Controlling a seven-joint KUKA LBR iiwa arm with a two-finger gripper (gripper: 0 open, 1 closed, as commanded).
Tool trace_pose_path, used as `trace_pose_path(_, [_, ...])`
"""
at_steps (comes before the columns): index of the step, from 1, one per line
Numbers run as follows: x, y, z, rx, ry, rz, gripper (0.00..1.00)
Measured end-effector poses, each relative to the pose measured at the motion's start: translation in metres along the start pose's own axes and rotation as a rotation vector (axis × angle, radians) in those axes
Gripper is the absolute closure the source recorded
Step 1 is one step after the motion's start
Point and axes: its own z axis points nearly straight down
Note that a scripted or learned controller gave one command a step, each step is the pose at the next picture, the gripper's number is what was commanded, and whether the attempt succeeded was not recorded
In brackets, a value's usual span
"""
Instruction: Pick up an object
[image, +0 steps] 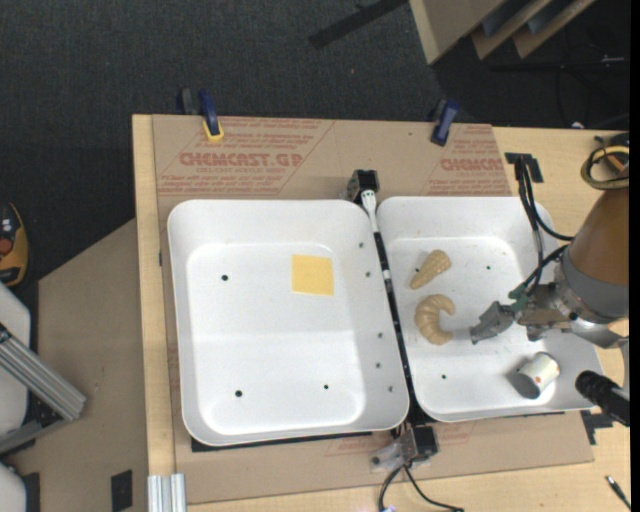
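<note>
While your grey arm with its orange band (603, 262) reaches in from the right, its hand (487, 325) hangs low over the right-hand shallow white bin (470, 212), and you can see nothing between its fingers. Whether those dark fingers are spread or closed cannot be told at this slant (they merge into one dark shape).

Look just left of the hand's tip: the curled tan croissant-shaped piece (434, 318) lies on the bin floor, near the hand but apart from it. Above that, toward the far wall, lies the pale tan cone-shaped shell piece (432, 267), its narrow end pointing down-left. Toward the near right corner of the same bin you have a small white cylinder with a dark end (536, 375), lying on its side beneath the arm's wrist.

Your left-hand shallow white bin (200, 225) holds a flat yellow square tile (312, 275), lying in the upper middle of its floor, well apart from everything else.

Both bins sit side by side, touching along their inner rims, on the brown paper-covered desk (260, 155), where two blue clamps (208, 112) grip the far edge.
</note>
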Motion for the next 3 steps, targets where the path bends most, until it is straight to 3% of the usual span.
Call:
trace_pose_path(1, [-0.004, 0.004, -0.014, -0.013, -0.008, 0.004, 1.00])
trace_pose_path(2, [-0.050, 0.048, -0.104, -0.023, -0.013, 0.003, 1.00])
trace_pose_path(3, [0.095, 0.000, -0.003, 0.004, 0.002, -0.008, 1.00])
